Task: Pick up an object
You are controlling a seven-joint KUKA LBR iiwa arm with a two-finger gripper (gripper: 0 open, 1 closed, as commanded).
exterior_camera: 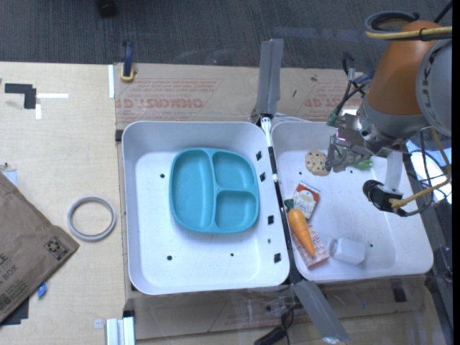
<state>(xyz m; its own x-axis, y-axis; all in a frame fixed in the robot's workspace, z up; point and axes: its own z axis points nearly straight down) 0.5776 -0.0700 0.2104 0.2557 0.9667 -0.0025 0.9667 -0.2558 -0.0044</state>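
Camera view looks down on two white bins set side by side on the surface [57,157]. Left bin [144,214] carries a teal tray [214,190] with three compartments, lying flat near its middle. Right bin [402,254] has several things: a cookie [314,162] near its far left part, a small carton [305,200] below that, a carrot [300,232] lying on a flat packet [316,254] along the left wall, and a white cup [348,250] on its side near the front. The arm [402,70] reaches in from the right, and its hand [343,157] hangs over the far part of the right bin, just right of the cookie. How far its fingers are apart cannot be told, and nothing can be seen held between them. On the surface to the left lie a tape ring [91,217] and a brown box [25,250].
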